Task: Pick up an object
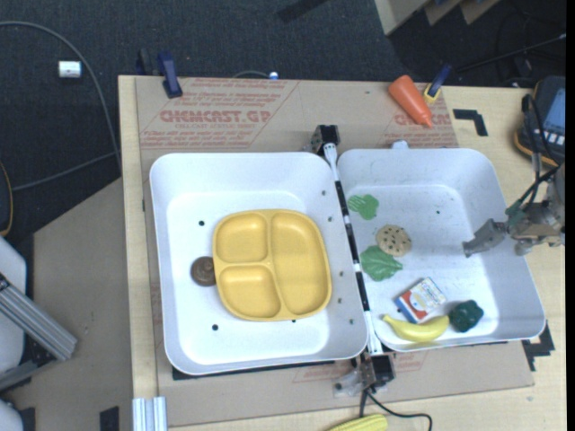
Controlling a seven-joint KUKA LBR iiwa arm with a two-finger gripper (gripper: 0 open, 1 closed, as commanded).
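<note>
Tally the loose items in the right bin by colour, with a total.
Green: 3 — leaf, leaf, dark lump
Yellow: 1 — banana
Tan: 1 — cookie
Red, white and blue: 1 — small box
Total: 6

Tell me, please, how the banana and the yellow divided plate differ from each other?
The banana is small, slim and curved; the yellow divided plate is broad, flat and split into three compartments. The banana lies in the right bin at its near edge, beside a red and white box; the plate sits in the middle of the left bin. Both are yellow.
</note>
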